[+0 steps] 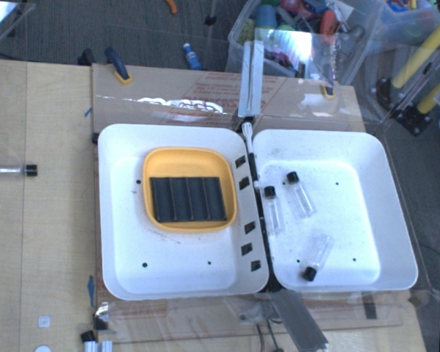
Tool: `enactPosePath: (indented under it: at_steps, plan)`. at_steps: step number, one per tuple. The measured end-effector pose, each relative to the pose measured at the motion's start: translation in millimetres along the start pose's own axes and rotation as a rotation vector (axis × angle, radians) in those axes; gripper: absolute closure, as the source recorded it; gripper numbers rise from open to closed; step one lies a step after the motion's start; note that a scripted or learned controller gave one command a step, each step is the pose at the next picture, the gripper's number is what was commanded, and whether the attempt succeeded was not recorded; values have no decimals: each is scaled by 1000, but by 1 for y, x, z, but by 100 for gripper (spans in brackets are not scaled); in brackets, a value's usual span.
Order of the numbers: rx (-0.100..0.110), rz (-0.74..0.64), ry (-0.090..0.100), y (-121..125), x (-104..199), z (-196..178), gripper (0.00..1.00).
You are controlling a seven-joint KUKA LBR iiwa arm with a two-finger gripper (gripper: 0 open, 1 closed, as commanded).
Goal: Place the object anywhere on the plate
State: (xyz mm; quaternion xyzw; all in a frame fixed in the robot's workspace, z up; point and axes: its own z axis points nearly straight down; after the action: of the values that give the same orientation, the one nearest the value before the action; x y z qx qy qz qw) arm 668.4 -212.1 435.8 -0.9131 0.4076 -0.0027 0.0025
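White plastic makes up two shallow bins lying side by side on a pale wooden bench (32, 257). Whether the gripper is open or closed cannot be told from this view.

The right bin (369, 216) holds three small clear vials with black caps, all lying flat. One vial (300, 194) lies near the bin's middle towards 11 o'clock, its cap pointing to 11 o'clock. A second vial (272, 207) lies just beside it at 9 o'clock, close to the bin's left wall, with its cap at the 12 o'clock end. The third vial (316, 256) lies well apart from the other two, towards 6 o'clock in the bin, with its cap at its lower end.

The left bin (127, 259) holds a yellow plate (156, 167), square with rounded corners, set a little towards 12 o'clock of the bin's middle. A black ribbed block (188, 199) lies flat on the plate, filling most of the plate's floor, its long side running from 9 to 3 o'clock.

A row of small black tabs (245, 206) runs along the edge where the two bins meet. Beyond the bench, at 1 o'clock, stands a clear crate (316, 22) of colourful odds and ends.
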Motion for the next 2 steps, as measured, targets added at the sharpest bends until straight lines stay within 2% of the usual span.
enactPosePath:
  at_steps: [1, 2]
  plan:
    - [0, -492, -3, 1, 1, 1, 100]
    - [0, -644, -5, 5, 5, 2, 100]
